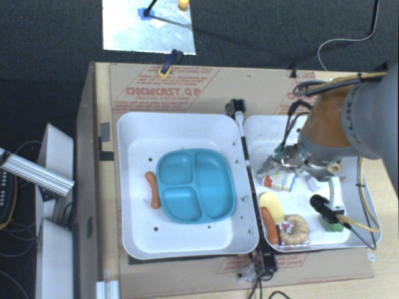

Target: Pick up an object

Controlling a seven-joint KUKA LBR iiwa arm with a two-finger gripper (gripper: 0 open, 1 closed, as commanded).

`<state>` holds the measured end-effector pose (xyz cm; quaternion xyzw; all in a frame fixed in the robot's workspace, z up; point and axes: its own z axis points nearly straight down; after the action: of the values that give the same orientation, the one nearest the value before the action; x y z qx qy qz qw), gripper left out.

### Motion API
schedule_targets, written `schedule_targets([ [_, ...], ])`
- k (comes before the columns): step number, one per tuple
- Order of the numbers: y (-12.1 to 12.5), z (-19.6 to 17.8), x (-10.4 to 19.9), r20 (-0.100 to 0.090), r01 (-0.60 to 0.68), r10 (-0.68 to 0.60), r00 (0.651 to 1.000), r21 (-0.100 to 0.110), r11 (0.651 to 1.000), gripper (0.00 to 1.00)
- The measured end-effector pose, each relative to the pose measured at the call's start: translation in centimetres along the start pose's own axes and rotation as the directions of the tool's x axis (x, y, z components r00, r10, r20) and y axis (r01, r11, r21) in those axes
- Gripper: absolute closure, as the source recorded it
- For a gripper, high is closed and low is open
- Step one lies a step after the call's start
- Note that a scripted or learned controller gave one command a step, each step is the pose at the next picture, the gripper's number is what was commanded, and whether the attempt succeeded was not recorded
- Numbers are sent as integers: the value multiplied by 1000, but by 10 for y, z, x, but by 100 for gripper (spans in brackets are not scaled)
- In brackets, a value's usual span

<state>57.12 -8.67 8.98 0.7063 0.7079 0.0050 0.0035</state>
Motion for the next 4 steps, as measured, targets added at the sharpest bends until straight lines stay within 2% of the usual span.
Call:
schedule_targets([
  [1, -3, -6, -1, 2, 1, -1, 1000, 8, 1000, 100],
  [2, -3, -6, -1, 2, 1, -1, 1000, 9, 1000, 0],
  [3, -69, 5, -18, 2, -1, 1, 1000, 12, 1000, 0],
  [4, -4, 5, -53, -4, 4, -4, 1000, 12, 1000, 0],
])
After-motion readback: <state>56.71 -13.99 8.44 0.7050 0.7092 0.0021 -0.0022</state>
